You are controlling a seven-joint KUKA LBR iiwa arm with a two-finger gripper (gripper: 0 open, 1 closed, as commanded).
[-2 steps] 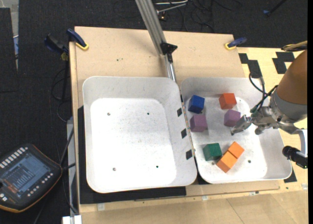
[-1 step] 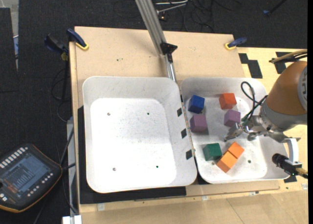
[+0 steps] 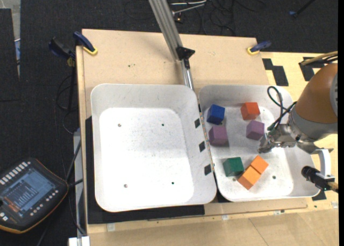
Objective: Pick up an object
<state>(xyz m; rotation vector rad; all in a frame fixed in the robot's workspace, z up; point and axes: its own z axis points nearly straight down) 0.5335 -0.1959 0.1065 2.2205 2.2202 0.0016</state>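
The right bin (image 3: 285, 183) holds several small blocks. A blue cube (image 3: 215, 114) and a red-orange cube (image 3: 250, 110) lie toward its far side. Two purple cubes (image 3: 218, 135) (image 3: 255, 130) sit in the middle. A green cube (image 3: 233, 166) and two orange blocks (image 3: 259, 164) (image 3: 248, 177) lie near the front. My gripper (image 3: 267, 144) is low in this bin, just right of the right-hand purple cube and just above the upper orange block. Nothing can be seen held in it.
The left bin (image 3: 142, 143) stands beside the right one, and their rims meet at the middle. A metal pole (image 3: 166, 19) slants across the bench's far side. The arm's body (image 3: 320, 108) hangs over the right bin's right edge. A teach pendant (image 3: 27, 191) lies off the bench at lower left.
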